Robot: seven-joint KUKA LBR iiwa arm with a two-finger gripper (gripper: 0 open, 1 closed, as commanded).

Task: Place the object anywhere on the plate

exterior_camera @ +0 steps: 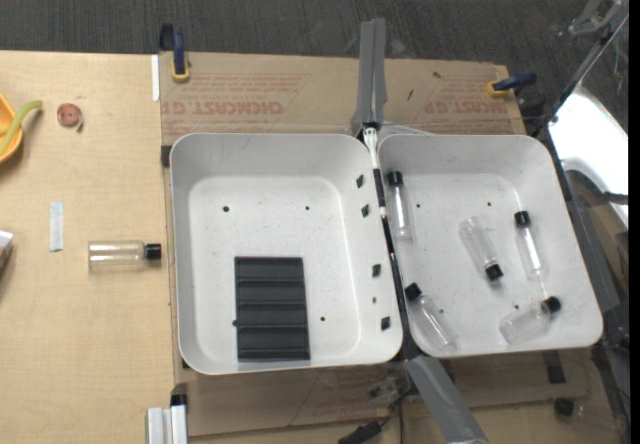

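A black ribbed rectangular plate [270, 309] lies flat in the front half of the left bin [200, 172]. The right bin [545, 172] holds several small clear bottles with black caps. One bottle [398, 207] lies along that bin's left wall and another [430, 320] sits at its front left corner. Two more [478, 244] [531, 247] lie near the middle and right. A further bottle [522, 324] rests at the front right corner.
One more clear bottle [120, 253] lies on the wooden bench left of the bins. A yellow object [10, 128] and a small brown disc [68, 115] sit at the far left. Clamps [176, 54] [510, 84] hold the cardboard behind the bins.
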